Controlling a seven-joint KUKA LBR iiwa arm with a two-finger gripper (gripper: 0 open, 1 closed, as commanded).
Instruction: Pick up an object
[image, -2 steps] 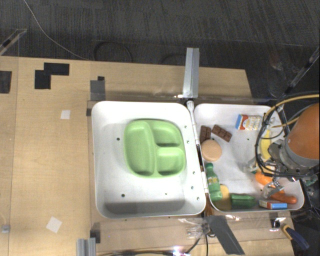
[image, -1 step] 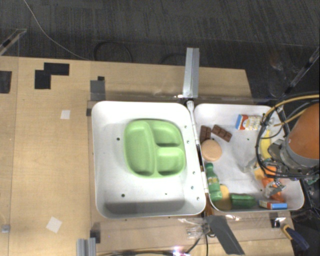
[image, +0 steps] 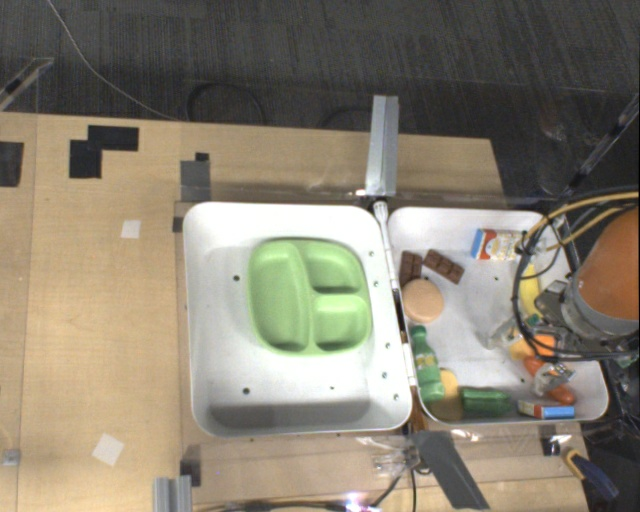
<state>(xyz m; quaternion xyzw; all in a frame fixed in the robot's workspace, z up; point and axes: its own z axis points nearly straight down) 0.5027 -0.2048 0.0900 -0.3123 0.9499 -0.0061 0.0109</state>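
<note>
Gripper (image: 548, 372) low in the right bin (image: 470, 222), near its right wall; grip state hidden by arm and cables, cannot tell. Orange piece (image: 528, 350) just beside it. Green block (image: 484, 402) to its left, chocolate bar (image: 443, 265) farther up-left. Green plate (image: 306, 295) well left, in the other bin (image: 215, 330).

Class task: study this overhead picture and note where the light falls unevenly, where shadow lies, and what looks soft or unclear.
Camera view: the left bin is brightly lit, with shadow along its near wall; the green divided plate looks slightly soft-edged; the arm is blurred and cut off at the right, hiding the hand's state.
</note>
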